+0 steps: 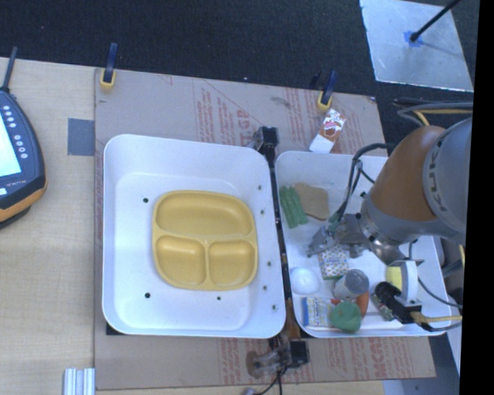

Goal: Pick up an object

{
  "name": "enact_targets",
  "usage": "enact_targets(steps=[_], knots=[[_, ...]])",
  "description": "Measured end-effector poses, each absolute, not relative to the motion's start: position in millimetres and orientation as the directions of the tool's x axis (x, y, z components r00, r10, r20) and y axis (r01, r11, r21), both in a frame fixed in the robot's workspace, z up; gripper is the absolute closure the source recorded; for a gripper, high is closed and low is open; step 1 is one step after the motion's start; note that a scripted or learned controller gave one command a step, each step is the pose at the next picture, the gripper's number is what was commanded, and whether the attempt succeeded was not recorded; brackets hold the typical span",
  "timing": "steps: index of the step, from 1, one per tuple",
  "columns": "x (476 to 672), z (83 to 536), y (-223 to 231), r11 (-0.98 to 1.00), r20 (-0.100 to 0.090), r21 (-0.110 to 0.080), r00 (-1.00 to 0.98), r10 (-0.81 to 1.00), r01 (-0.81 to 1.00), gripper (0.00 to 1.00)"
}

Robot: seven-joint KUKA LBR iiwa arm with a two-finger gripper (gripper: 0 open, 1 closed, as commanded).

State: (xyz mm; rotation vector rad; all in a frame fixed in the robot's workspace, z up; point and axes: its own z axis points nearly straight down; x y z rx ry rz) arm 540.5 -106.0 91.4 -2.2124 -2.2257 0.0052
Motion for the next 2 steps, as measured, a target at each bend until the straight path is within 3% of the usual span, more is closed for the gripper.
enact_targets(steps=[1, 2], knots=[[540.9, 101.5, -106.7, 0.007, 0.001, -0.006, -0.007, 1.000, 1.000, 1.00], [597.9, 192.2, -32.8, 0.005, 0.001, -0.002, -0.005, 1.000, 1.000, 1.00]])
